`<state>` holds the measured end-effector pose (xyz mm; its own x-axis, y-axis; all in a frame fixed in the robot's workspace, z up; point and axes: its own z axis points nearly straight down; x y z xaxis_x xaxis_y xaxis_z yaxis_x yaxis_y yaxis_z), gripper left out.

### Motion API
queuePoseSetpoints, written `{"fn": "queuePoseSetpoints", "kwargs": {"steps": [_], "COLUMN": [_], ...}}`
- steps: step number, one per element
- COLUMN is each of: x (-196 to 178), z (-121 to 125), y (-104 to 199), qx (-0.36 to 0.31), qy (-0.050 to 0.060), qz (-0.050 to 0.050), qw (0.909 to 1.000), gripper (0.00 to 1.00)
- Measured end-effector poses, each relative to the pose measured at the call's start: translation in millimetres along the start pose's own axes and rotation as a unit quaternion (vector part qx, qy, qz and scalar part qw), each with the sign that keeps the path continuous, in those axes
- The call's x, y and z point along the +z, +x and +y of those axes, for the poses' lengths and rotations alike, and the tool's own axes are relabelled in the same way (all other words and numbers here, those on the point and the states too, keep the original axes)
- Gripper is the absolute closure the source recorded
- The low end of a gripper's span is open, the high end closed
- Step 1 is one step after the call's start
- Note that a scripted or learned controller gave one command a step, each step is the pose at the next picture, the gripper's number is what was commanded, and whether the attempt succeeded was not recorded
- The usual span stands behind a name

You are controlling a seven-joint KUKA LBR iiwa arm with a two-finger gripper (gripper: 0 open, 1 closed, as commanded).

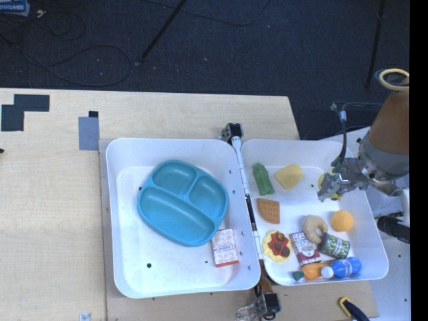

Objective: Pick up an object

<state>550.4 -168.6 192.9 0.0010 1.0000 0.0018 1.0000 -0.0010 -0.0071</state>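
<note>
Gripper (pixel 332 187) sits over the right shallow white bin (pixel 374 246), near its right wall; can't tell the state of the fingers. Round orange ball (pixel 342 220) lies just below it, on the bin floor. Blue sectioned plastic plate (pixel 182 201) in left bin (pixel 127 273).

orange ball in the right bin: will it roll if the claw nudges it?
Probably. The orange ball looks round and smooth, so a nudge likely sends it rolling. It sits on open bin floor beside the doughnut, which might stop it leftward. Likely light, maybe slippery.
</note>
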Motion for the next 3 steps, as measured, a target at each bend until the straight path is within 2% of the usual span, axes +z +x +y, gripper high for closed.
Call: {"fn": "queuePoseSetpoints", "kwargs": {"steps": [1, 2, 3], "x": [0, 76, 106], "z": [0, -32, 25], "y": [0, -26, 20], "qx": [0.000, -0.003, -0.001], "qy": [0.000, -0.005, -0.004], "qz": [0.000, 0.002, 0.000], "qw": [1.0000, 1.0000, 1.0000], "gripper": [0.00, 0.00, 0.00]}}
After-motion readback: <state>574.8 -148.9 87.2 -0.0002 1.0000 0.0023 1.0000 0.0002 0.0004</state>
